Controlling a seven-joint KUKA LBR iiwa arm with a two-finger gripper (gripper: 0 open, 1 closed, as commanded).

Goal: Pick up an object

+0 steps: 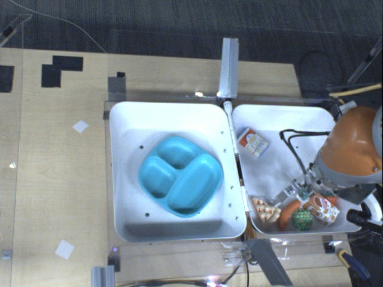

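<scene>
Grey arm reaching from right, orange-banded wrist, claw [294, 192] lowered

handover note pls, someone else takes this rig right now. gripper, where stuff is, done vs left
Gripper: down in the right bin, near its front edge, among the toy food. Cannot tell if it has anything.
Right bin: small carton at the back left, lying apart; at the front a waffle-like piece, an orange sausage-like piece, a green piece and a red-and-white packet, bunched together right by the gripper.
Left bin: blue divided plate in the middle.
Done: arm is at the cluster. Left: no object seen lifted yet; confirm a grasp, then raise.
</scene>
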